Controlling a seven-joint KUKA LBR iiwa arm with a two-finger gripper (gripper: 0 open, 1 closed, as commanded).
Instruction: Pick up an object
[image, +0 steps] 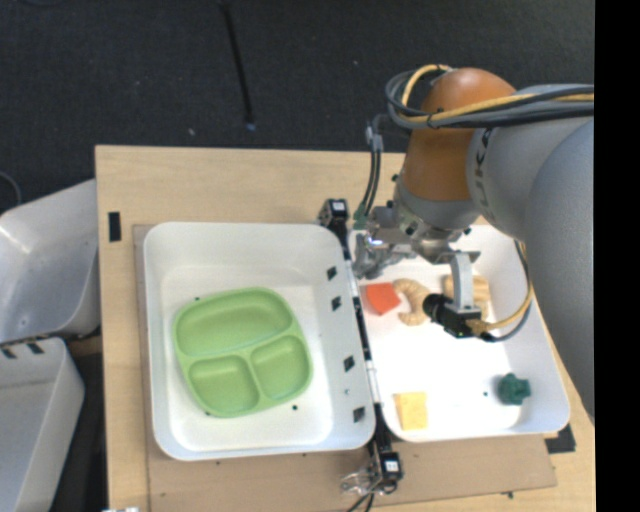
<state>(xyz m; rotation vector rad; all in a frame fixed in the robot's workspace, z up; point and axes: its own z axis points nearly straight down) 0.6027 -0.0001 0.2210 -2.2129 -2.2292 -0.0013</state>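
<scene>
In the right bin lie several small objects. An orange-red block sits near the bin's left wall, with a tan curved piece touching its right side. A pale wooden piece lies further right, partly behind a black fitting on the arm. A yellow square block rests near the front edge and a dark green object at the front right. My gripper hangs over the bin's back left corner, just above the orange-red block. Nothing can be seen held in it.
The left bin holds a green divided plate. A divider with black clips separates the two bins. The arm's grey body and orange band cover the right bin's back. Cables loop around the wrist.
</scene>
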